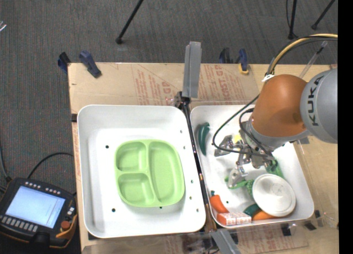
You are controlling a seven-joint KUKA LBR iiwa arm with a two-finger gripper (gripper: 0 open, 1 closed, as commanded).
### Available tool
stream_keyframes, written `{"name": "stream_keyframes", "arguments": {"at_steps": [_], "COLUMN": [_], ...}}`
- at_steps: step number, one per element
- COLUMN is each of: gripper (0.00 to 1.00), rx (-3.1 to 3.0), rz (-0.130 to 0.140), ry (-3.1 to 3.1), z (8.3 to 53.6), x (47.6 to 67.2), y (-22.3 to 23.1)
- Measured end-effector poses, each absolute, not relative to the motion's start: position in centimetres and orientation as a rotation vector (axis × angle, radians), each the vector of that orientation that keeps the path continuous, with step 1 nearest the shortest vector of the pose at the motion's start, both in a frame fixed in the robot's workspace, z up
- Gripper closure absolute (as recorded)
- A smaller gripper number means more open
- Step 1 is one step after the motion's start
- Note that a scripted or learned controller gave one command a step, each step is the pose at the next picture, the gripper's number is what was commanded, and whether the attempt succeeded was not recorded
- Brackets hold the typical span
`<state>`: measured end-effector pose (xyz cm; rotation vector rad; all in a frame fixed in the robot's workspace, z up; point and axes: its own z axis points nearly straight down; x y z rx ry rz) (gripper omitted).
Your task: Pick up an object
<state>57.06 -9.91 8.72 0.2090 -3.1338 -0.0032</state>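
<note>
My gripper (pixel 238 176) hangs low in the right bin (pixel 305 184), just left of a white bowl (pixel 273 195), under the orange-banded wrist. A dark green curved piece (pixel 202 137) lies by the bin's left wall. An orange carrot-like piece (pixel 218 202) and a small red-and-white box (pixel 237 218) lie at the front left corner. A green piece (pixel 251 209) and an orange one (pixel 263 215) peek out at the bowl's front edge. More green (pixel 273 165) shows beside the wrist. What is under the gripper is hidden.
The left bin (pixel 94 137) holds a light green divided plate (pixel 149 172). A grey post (pixel 192 70) stands behind the gap between the bins. A teach pendant (pixel 36 208) lies on the floor at the lower left.
</note>
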Motion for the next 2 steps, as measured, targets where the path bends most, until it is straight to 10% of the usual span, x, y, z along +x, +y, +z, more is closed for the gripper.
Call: {"name": "stream_keyframes", "arguments": {"at_steps": [1,2], "gripper": [0.0,0.0], "rx": [0.019,0.1], "rz": [-0.003,-0.003], "ry": [-3.139,-3.143], "z": [8.6,8.8], "x": [50.4,58.8], "y": [-10.4,-9.4]}}
